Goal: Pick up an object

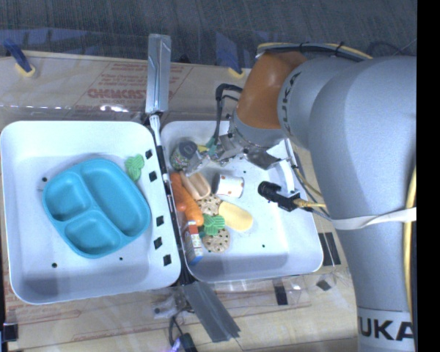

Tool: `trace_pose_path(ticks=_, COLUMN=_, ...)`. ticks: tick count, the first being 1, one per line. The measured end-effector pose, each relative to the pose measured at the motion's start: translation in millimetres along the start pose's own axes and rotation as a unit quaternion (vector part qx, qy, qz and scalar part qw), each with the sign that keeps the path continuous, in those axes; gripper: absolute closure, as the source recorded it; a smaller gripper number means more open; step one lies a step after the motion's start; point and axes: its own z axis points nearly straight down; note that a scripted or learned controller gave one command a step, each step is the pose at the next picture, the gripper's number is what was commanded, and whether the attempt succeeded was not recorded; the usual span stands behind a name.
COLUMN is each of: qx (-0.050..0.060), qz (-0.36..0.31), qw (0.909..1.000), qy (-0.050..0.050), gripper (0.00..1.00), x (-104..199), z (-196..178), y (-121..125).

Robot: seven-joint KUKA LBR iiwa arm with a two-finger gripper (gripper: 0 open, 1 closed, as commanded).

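Grey and bulky, the arm fills the right side nearest us, and its orange band sits above the wrist over the far part of the right bin. We see the claw reaching down at that bin's far left corner, but cables and the wrist hide its tips, so we cannot tell its state. Just beside it lies a small grey-green round object, too blurred for us to name. Along the bin's left wall we make out an orange carrot-like piece, its long axis running far to near, with a tan hot-dog bun beside it. A white cylinder lies on its side near the middle, and a pale yellow piece and a green-topped cracker lie nearer. A black plug on a cable hangs at the right. In the left bin we see a blue divided tray with a small green item at its far right edge. Both bins rest on the surface.
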Motion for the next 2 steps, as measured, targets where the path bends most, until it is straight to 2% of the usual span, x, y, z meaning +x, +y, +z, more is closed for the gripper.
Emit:
trace_pose_path(ticks=1, qx=0.011, qz=-0.107, qw=0.9942, qy=0.005, gripper=0.0, x=-18.1, z=2.1, y=12.0)
trace_pose_path(ticks=2, qx=0.008, qz=-0.079, qw=0.9968, qy=0.004, gripper=0.0, x=-22.6, z=2.0, y=12.0)
